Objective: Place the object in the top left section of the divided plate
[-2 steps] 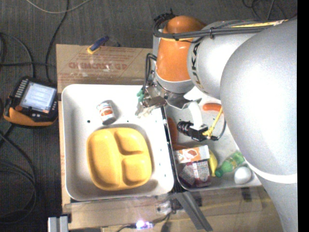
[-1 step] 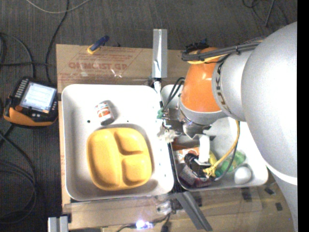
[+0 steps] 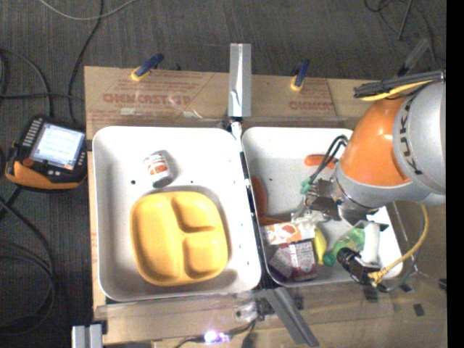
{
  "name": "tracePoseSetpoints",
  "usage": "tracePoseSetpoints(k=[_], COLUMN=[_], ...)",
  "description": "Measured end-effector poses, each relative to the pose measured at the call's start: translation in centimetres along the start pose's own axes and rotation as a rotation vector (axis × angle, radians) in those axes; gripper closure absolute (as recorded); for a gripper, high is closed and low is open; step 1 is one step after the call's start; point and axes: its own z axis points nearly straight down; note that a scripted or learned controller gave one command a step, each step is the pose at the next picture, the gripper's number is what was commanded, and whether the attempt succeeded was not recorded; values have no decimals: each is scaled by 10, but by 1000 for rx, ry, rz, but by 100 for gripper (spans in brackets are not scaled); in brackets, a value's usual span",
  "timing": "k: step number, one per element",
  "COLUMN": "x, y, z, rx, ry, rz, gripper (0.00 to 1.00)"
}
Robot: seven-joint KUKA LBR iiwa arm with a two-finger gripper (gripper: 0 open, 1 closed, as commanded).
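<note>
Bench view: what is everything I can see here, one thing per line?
Bins: 2, white, side by side on the bench.
Plate: 1, yellow, divided, in the left bin.
Can: 1, white and orange, on its side in the left bin, above the plate.
Packets: a small heap, orange, white and dark red, at the right bin's lower edge.
Bottle: 1, green, in the right bin beside the packets.
Orange piece: 1, near the right bin's top; cannot tell what it is.
Clamps: 2, blue and yellow, on the cardboard behind the bins.
Pendant: 1, orange and black, with a screen, left of the bench.
Arm: 1, grey and orange, over the right bin.
</note>
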Motion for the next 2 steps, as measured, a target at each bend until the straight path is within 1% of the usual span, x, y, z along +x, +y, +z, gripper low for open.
tracePoseSetpoints(k=[1, 2], x=[-68, -28], y=[17, 61], z=[88, 18], rx=[-10, 0], ry=[1, 0], rz=[65, 196], gripper=[100, 100])
